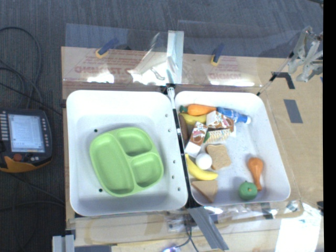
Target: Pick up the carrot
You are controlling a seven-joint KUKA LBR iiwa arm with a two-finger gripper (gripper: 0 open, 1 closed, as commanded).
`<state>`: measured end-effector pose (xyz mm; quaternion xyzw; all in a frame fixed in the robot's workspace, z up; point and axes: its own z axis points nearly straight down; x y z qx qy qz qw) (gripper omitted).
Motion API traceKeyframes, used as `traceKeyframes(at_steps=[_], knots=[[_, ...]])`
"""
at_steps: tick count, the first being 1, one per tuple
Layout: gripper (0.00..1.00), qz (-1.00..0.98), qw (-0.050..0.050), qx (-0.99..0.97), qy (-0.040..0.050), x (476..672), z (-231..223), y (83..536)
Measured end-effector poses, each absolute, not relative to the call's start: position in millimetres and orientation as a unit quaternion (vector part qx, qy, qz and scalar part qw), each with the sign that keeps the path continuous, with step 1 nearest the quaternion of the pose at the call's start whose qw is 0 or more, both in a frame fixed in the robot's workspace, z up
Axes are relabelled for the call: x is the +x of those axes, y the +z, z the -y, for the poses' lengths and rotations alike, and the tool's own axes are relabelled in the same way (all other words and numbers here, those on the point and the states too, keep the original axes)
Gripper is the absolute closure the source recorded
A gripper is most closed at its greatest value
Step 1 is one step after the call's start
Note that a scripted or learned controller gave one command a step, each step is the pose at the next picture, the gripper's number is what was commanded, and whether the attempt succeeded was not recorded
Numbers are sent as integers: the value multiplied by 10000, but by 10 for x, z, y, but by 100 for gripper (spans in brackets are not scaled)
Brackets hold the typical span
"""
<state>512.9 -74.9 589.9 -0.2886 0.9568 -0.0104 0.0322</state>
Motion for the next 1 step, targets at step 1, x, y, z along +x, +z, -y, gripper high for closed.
traceKeyframes(at_steps=[1], knots=[[100, -9566, 354, -2890, -112, 5145, 740, 6004]])
